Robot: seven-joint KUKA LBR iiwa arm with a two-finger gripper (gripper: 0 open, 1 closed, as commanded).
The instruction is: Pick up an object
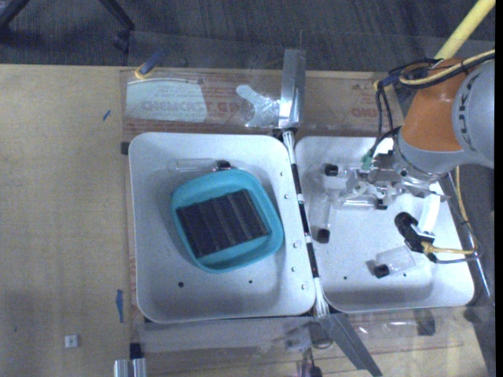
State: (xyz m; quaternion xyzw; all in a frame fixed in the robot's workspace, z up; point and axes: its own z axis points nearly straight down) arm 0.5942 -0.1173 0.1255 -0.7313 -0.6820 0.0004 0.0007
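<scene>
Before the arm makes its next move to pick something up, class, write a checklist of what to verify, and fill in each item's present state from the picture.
1. Arm over a bin: ok, the gripper is above the right bin.
2. Object between the gripper fingers: cannot tell, clutter hides them.
3. A large target available: ok, the teal container lies in the left bin.
4. Container within immediate reach: not ok, the divider separates it from the gripper.
5. Small pieces near the gripper: ok, a clear piece with black cap lies close.

Faint "CHEMCAS…" on the plastic bag (167,100)
</scene>
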